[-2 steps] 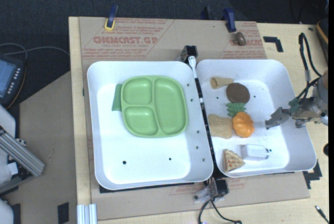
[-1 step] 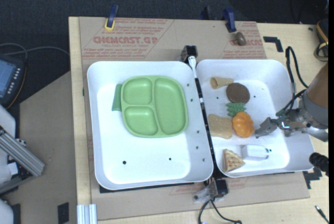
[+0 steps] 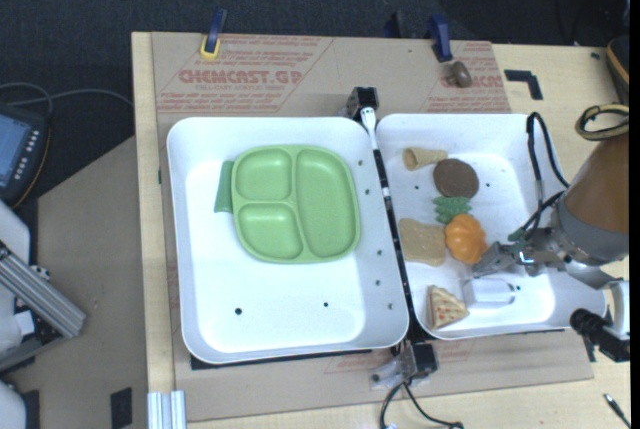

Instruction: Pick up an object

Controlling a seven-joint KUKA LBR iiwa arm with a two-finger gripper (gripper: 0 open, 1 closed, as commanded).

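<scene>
The right bin (image 3: 520,149) holds several toy foods. A tan cone piece (image 3: 424,157) and a brown disc (image 3: 456,178) lie at the back. Below them sit a green leafy piece (image 3: 452,207), an orange fruit (image 3: 465,238) and a beige bread slice (image 3: 422,242). A wedge-shaped sandwich piece (image 3: 447,306) rests near the front wall. My gripper (image 3: 492,275) is low in this bin, just right of and below the orange fruit, reaching in from the right. I see nothing held in it.
The left bin (image 3: 200,247) holds a green divided plate (image 3: 296,202). A black cable (image 3: 535,152) runs along the right bin's right side toward the arm. Clamps (image 3: 212,35) sit at the bench's back edge.
</scene>
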